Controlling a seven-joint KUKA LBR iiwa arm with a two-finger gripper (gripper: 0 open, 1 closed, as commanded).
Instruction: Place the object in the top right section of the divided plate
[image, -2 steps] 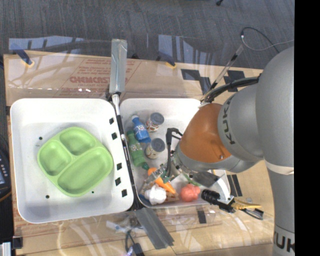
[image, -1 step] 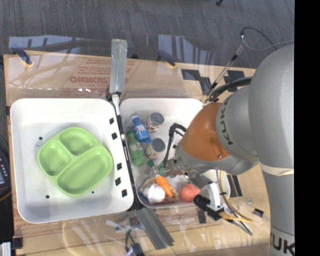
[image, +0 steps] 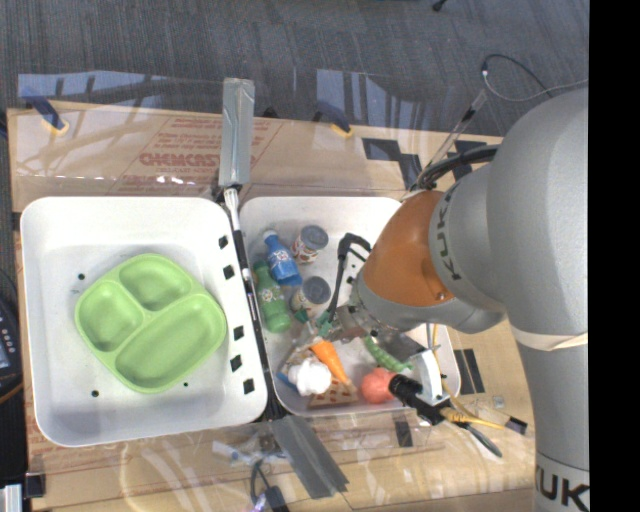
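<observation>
Carrot (image: 328, 357) lies in the right bin (image: 395, 210) among bottles and cans, just below the pincer (image: 338, 322) — whether that is wide or narrow I cannot tell. Crowded neighbours risk a wrong pick; the green divided plate (image: 150, 320) sits well apart.

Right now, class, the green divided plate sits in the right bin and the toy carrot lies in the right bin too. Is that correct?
Not quite. The camera view shows the green divided plate in the left bin, not the right. The toy carrot does lie in the right bin.

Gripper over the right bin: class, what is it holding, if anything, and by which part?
It cannot be told: the gripper sits low among the bin's clutter near the carrot.
</observation>
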